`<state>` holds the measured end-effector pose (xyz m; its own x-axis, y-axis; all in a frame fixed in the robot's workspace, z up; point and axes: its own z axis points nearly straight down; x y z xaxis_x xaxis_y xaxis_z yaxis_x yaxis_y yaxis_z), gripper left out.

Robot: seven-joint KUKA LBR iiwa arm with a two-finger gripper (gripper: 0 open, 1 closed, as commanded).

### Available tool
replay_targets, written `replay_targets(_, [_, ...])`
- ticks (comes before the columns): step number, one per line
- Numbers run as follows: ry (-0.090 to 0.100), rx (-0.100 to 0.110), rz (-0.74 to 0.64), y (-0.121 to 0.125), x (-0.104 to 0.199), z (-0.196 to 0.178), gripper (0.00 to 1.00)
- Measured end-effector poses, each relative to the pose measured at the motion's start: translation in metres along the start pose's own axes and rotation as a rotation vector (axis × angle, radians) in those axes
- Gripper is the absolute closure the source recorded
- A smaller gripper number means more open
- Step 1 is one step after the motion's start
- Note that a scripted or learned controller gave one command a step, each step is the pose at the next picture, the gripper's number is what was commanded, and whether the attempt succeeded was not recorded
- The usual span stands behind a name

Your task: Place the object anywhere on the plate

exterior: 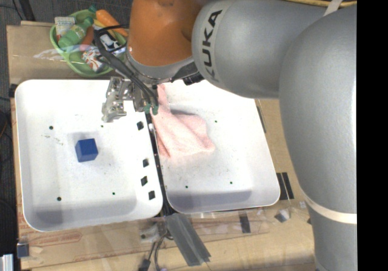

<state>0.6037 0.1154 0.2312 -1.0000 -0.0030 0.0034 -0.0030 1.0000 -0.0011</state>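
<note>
I've got one blue cube [86, 149] on my screen, sitting flat on the floor of the left bin [36, 203], a bit left of the bin's middle and nothing touching it. Up and to the right of the cube, over the left bin's far right part, hangs my gripper [113, 111], its metal fingers pointing down with a gap between them and nothing in that gap, so I read it as spread and carrying nothing. It is well apart from the cube. Above it I see the orange band [159, 24] of the arm, and the big grey links fill the right side of my view. Two white bins in all, side by side; the right bin [242, 191] holds one pink cloth [182, 133], crumpled, lying against its left wall near the seam between the bins. Beyond the left bin, at the bench's far edge, sits one green bowl [82, 45] heaped with small coloured items, too jumbled for me to count.
</note>
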Motion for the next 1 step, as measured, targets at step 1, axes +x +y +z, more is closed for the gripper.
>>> replay_targets(1, [0.0,0.0,0.0,-0.0002,-0.0001,-0.0002,0.0])
